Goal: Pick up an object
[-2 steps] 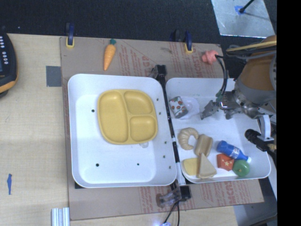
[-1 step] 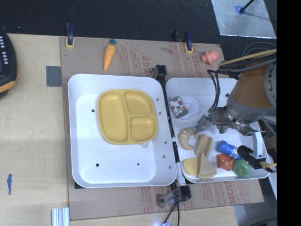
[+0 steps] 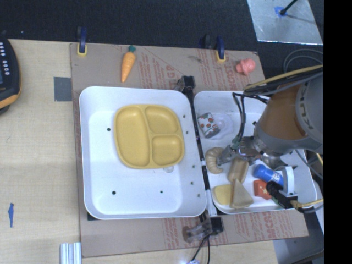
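A: What is seen, from the largest thing down?

B: A counter [image 3: 38, 164] of pale wood is shown, with a brown board [image 3: 165, 70] laid across it. Two white bins are set side by side on the board. The left bin [image 3: 99, 197] is taken up in its upper middle by a yellow divided plate [image 3: 148, 135].

A: And the right bin?

B: The right bin [image 3: 220, 100] is entered from the right of the frame by the grey arm [image 3: 283, 117], whose orange band is seen above the wrist. The gripper [image 3: 226, 157] is lowered at the bin's middle left, just beside a tan rounded piece [image 3: 214, 159]. Whether it is clenched or released cannot be told.

A: Which objects are left in that bin?

B: A clear cup with red spots [image 3: 209, 124] is seen at upper left, a tan wedge [image 3: 240, 194] at the lower edge, a blue object [image 3: 268, 174] and a red one [image 3: 260, 188] at lower right.

A: Outside the bins?

B: A toy carrot [image 3: 127, 64] and a pink lump [image 3: 246, 65] are laid on the board near the top.
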`<act>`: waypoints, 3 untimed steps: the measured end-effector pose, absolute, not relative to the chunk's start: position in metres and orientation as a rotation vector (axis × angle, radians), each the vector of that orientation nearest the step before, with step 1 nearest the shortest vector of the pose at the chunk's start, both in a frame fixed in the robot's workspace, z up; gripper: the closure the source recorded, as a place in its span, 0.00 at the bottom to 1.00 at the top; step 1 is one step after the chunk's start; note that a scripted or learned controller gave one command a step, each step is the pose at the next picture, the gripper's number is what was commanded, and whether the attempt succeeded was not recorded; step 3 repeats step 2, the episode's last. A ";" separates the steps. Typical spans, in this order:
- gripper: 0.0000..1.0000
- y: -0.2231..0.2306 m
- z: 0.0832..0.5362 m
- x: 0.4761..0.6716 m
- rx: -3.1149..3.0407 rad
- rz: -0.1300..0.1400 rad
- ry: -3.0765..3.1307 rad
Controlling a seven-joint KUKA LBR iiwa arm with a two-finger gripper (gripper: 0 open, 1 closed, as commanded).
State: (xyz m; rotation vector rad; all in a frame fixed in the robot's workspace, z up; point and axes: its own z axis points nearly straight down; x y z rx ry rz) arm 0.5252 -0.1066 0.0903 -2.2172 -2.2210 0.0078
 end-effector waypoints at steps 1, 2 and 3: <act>0.00 -0.102 0.092 0.517 -2.227 0.007 -2.221; 1.00 -0.100 0.102 0.517 -2.220 0.005 -2.221; 1.00 -0.100 0.102 0.517 -2.220 0.005 -2.221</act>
